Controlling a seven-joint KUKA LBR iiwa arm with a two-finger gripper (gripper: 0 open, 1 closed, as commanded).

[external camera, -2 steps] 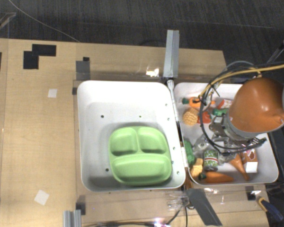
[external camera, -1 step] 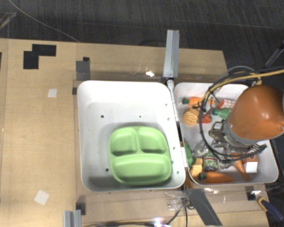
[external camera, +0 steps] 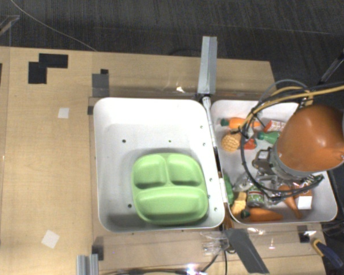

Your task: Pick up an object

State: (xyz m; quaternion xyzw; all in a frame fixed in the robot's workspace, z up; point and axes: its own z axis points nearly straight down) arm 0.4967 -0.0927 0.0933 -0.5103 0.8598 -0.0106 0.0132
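Small toy food items lie scattered in the right white bin point(external camera: 331, 208), and the pincer point(external camera: 262, 183) hangs low among them. An orange carrot point(external camera: 262, 215) lies just below the pincer, toward the bin's near edge. A small packet with a green and brown label point(external camera: 255, 199) sits between the carrot and the pincer, close under it. A yellow corn cob point(external camera: 231, 142) lies up and to the left of the pincer, near the wall between the two bins. Beyond the corn, farther from the pincer, another small orange piece point(external camera: 235, 122) rests near the bin's far left corner. A green and red piece point(external camera: 268, 136) lies above the pincer, partly behind black cables point(external camera: 258, 110) that loop over the bin. A white block point(external camera: 304, 201) sits to the pincer's right, close to the near wall.

Whether the pincer is released or clenched cannot be told, since the wrist and cables hide it; nothing can be seen grasped.

Rising from the pincer toward the right, the grey arm carries a large orange band point(external camera: 312, 137) that covers much of the bin.

Well to the pincer's left, the left white bin point(external camera: 112, 125) holds a green divided tray point(external camera: 169, 187), lying flat with three compartments facing up.
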